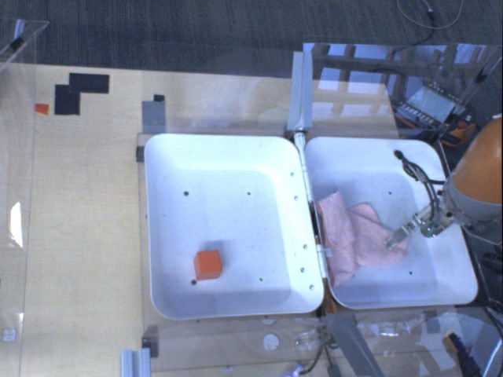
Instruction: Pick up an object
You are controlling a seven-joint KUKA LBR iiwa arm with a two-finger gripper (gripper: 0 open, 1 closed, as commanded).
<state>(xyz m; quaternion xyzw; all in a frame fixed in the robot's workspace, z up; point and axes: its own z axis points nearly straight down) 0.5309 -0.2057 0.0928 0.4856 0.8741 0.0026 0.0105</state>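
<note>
Over the right bin [448, 285], the gripper [397, 238] is reaching in from the right edge and hanging just at the right-hand border of a crumpled pink cloth [354, 238]. Whether its pincer is spread or pinching the fabric cannot be told at this size; the metal tip is overlapping the cloth's edge, but no fabric is showing clearly between anything. The cloth itself is lying against the right bin's left wall, bunched and stretching toward the bin's middle. Behind the gripper, the arm's orange band [479, 163] is sitting above the right bin's right rim, with a dark cable [413, 171] looping down from it across the bin floor.

Left of the right bin, and touching it along a shared hinge-like seam, the left bin [228, 151] is holding a small orange block [208, 265] near its lower-left corner. No readable writing or brand is showing anywhere; black patches [78, 91] and a tiny orange square [41, 109] are lying on the wooden bench [78, 250] far left of the right bin
</note>
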